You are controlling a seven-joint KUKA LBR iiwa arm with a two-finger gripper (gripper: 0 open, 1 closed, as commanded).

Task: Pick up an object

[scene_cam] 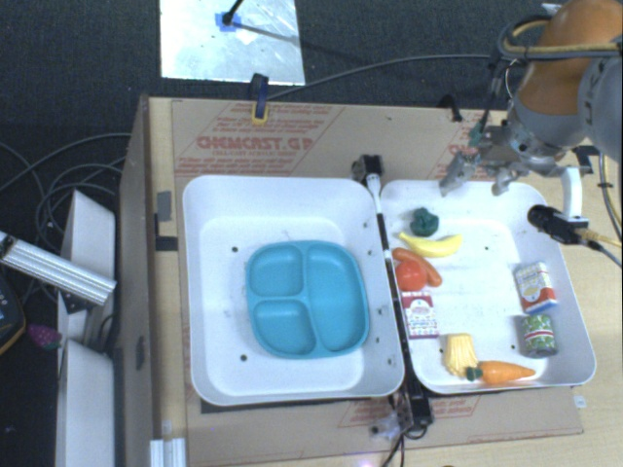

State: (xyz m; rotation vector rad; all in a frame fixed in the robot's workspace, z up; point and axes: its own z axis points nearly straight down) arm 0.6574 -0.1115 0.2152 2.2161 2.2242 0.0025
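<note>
The tool [479, 175] hangs over the far rim of the right bin [574, 329], fingers spread apart with nothing between them, one finger toward the left and one toward the right of the view. The arm [565, 76] comes in from the upper right.

In the right bin, a dark green broccoli [423, 222] sits nearest the tool, just in front of it. Touching it on the near side lies a banana [433, 246], long axis roughly left to right, its right end tipped slightly up. A tomato [413, 273] rests against the bin's left wall, with a red carton [420, 316] just below it, long axis running near to far. A corn cob [458, 353] and a carrot [503, 371] lie at the near edge; the carrot runs left to right, tip pointing right. Two small cans [535, 309] stand by the right wall.

The left bin [209, 261] holds a blue divided tray [307, 297].
</note>
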